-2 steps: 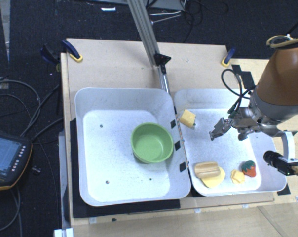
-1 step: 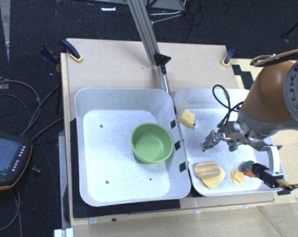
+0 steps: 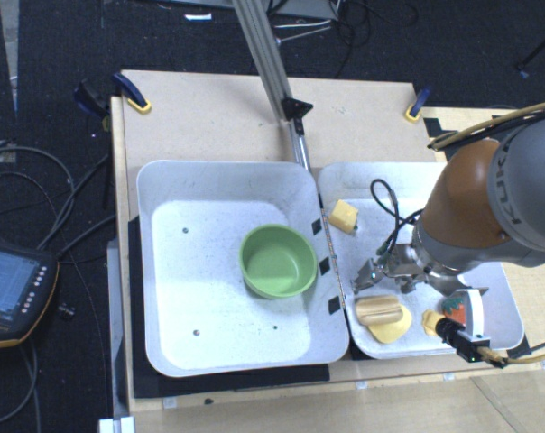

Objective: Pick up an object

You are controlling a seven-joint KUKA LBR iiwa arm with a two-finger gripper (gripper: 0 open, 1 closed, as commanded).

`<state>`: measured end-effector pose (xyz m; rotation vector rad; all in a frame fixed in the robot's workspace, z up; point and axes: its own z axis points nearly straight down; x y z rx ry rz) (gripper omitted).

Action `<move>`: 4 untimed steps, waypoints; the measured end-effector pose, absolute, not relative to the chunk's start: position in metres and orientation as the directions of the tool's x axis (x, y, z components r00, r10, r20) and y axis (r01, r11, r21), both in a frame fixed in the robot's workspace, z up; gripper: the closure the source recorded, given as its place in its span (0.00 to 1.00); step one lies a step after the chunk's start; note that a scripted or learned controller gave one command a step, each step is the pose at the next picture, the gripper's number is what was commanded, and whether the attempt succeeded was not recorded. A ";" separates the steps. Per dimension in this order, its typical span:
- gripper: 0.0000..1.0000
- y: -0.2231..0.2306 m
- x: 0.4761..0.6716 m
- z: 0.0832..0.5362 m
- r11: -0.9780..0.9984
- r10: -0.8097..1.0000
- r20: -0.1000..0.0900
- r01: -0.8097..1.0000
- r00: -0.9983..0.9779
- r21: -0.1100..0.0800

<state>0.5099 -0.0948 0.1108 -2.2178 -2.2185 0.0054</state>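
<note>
Hand [image 3: 374,276] near right bin's [image 3: 507,332] front rim, above bread [image 3: 381,312].

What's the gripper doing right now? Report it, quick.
Gripper: low in the right bin, just above the bread roll; open or shut cannot be told, and nothing is seen held.

A robotics lab: clamped bench [image 3: 209,115], loose cables [image 3: 38,197], teach pendant [image 3: 11,294].
</note>
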 end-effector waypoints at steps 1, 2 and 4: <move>1.00 -0.095 0.511 0.123 0.000 1.000 0.000 1.000 0.000 -0.001; 1.00 -0.095 0.511 0.165 0.000 1.000 0.000 1.000 0.000 0.003; 1.00 -0.096 0.521 0.229 0.000 1.000 0.000 1.000 0.000 0.002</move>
